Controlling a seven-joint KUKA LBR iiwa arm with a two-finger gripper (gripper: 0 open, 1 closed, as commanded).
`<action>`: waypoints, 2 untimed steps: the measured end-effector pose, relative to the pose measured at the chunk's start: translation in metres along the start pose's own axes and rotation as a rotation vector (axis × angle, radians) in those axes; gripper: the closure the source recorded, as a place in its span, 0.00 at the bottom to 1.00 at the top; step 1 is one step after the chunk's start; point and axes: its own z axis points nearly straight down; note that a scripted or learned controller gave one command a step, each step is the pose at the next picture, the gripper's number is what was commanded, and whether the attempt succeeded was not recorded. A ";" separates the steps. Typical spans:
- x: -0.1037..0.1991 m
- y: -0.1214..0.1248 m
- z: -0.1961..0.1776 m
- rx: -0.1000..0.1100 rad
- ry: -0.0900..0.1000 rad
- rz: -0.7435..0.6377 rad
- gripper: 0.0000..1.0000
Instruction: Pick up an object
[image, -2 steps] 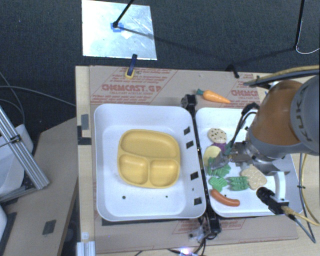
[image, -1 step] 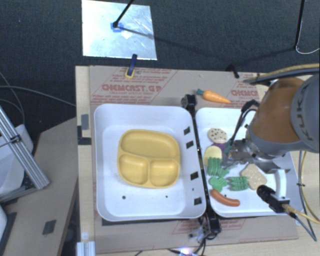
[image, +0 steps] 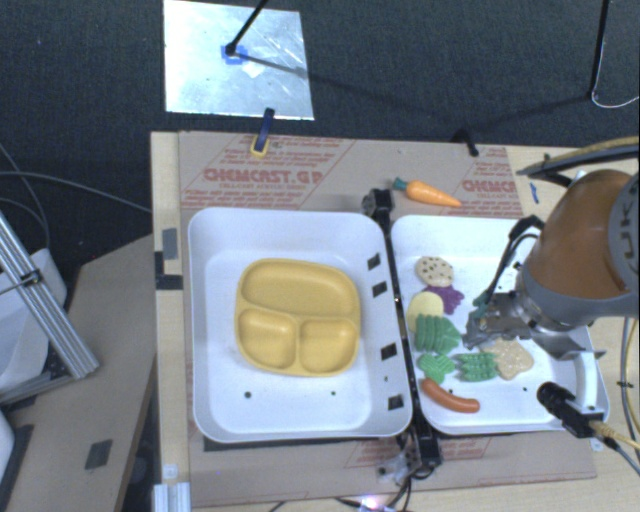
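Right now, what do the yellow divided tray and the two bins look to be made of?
The yellow divided tray looks like moulded plastic, matte: uniform colour, rounded compartments, soft sheen. The left bin and right bin look like thin white plastic, slightly glossy, with smooth rounded corners and rims. Coated metal cannot be ruled out.

You are looking at a bulky rounded arm segment with a glossy orange shell (image: 580, 240) that is giving way to a smooth grey collar (image: 580, 305) at the wrist end. Below that collar, a darker grey metal two-finger gripper (image: 483, 325) is showing as a blocky, angular assembly, with a thin black cable (image: 510, 245) looping along its upper side. Near the arm's lower edge, a short black cylindrical fitting (image: 560, 405) is sticking out beside a pale grey bracket.
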 end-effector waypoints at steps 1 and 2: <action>0.053 0.001 0.000 0.000 0.002 -0.009 1.00; -0.018 -0.001 0.041 0.003 -0.001 0.003 1.00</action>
